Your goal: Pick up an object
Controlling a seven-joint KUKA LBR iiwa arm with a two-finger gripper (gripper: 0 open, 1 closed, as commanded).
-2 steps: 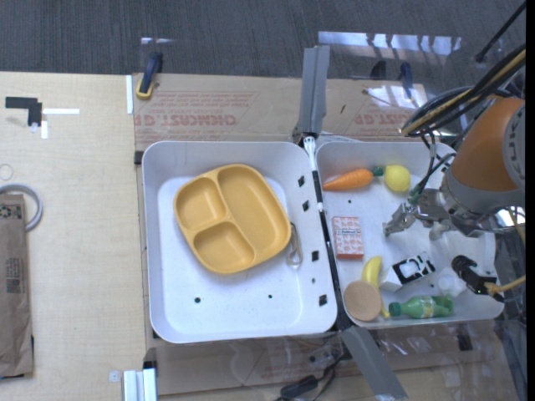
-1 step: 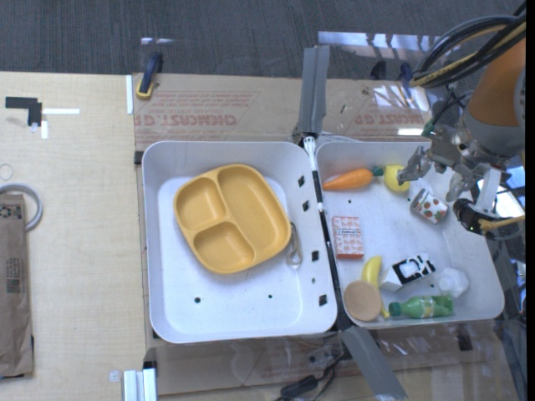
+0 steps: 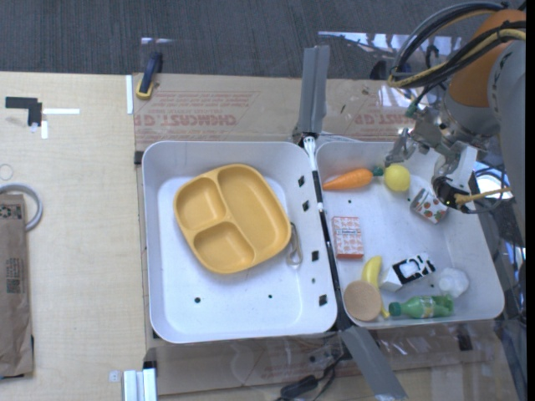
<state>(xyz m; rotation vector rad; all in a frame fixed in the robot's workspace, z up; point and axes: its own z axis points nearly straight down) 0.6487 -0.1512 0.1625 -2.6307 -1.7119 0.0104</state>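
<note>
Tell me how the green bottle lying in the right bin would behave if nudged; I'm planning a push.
The green bottle lies on its side, so it would probably roll sideways rather than tip. Its smooth, shiny surface looks slippery. It rests near the bin's front wall, which would likely stop it rolling.

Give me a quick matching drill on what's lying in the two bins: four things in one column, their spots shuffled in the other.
1. yellow divided plate
2. carrot
3. green bottle
4. lemon

A. near front edge of right bin
B. in left bin
C. right bin's back, by the divider
D. right of carrot's tip

Pairs: 1-B, 2-C, 3-A, 4-D
</note>
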